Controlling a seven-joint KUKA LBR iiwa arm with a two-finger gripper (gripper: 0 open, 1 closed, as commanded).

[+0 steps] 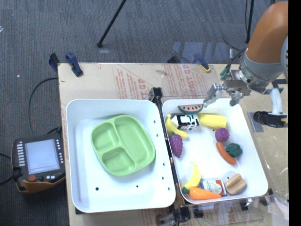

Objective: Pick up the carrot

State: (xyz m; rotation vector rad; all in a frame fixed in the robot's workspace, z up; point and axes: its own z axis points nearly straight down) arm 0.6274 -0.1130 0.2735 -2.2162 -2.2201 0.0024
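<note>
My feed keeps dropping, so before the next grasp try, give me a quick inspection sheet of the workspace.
Surface: bench bearing left bin and right bin side by side.
Job's things: carrot lying at right bin's near edge, beside a bread piece and a banana.
Clutter: green divided plate in left bin; in right bin, watermelon slice, grapes, corn, broccoli, second carrot-like piece.
Grippers: gripper above right bin's far edge, nothing between its jaws, far from the carrot.
Cables: cable running to the pendant.
Surroundings: teach pendant on the carpet, tripod leg.
</note>
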